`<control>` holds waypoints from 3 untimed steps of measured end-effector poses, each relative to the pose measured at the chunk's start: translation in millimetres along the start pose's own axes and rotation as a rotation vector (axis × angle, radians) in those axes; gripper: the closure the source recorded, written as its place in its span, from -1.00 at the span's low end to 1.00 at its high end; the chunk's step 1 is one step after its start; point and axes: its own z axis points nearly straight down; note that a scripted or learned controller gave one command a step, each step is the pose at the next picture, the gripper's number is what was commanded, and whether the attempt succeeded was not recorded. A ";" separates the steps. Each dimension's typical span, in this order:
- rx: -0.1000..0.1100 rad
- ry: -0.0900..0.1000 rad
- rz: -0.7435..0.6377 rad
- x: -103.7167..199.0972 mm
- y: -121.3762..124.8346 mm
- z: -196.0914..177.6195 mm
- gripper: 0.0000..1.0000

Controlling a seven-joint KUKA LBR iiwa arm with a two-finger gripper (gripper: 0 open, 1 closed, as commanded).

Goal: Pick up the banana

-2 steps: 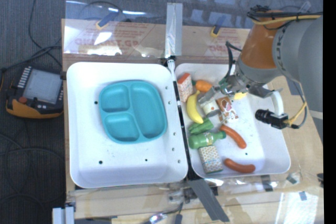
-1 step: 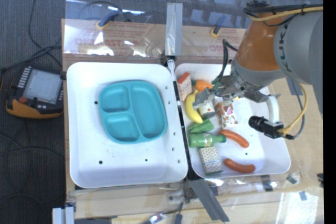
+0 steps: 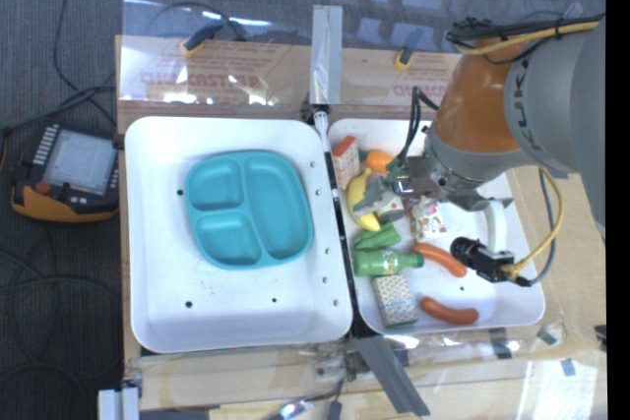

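Observation:
The banana (image 3: 359, 183) is a small yellow piece lying in the left part of the right bin (image 3: 522, 310), close to the divider between the bins. My gripper (image 3: 377, 195) hangs low over that spot, right beside the banana and partly covering it. The grey arm with its orange band (image 3: 477, 108) reaches in from the right above the bin. A second yellow piece (image 3: 368, 222) lies just below the gripper; whether it belongs to the banana is unclear.
Crowded around the gripper are a red-orange carton (image 3: 345, 156), an orange item (image 3: 379, 157), green items (image 3: 378, 238), a green bottle (image 3: 386, 262), a carrot (image 3: 439, 258), a sausage (image 3: 450, 312) and a patterned block (image 3: 394, 298). A teal divided plate (image 3: 246, 209) lies in the left bin (image 3: 157, 310).

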 end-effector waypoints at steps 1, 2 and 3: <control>-0.005 -0.002 -0.096 -44.5 -24.8 65.3 -1.00; -0.017 -0.004 -0.357 -51.3 -23.1 90.8 -1.00; -0.004 -0.003 -0.186 -18.8 -14.5 -0.8 -1.00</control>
